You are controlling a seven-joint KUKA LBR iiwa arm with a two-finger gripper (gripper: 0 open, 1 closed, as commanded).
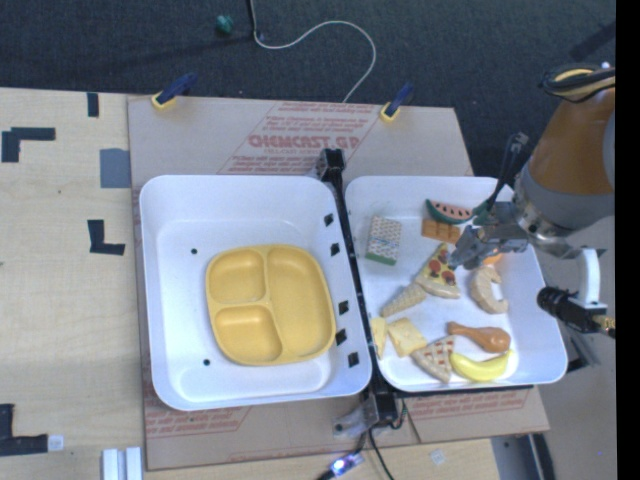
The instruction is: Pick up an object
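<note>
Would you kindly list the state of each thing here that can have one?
Yellow plastic three-compartment plate: upright, lying flat in the left white bin.
Yellow toy banana: lying flat at the right white bin's near edge.
Brown toy drumstick: lying flat, beside the banana.
Two-finger gripper: low over the toy food.

Grey KUKA arm (578,183) with a broad orange band above the wrist, yellow-edged ring at top, thin dark cable along its side, black cylindrical fitting lower right, dark metal two-finger gripper (470,251).
</note>
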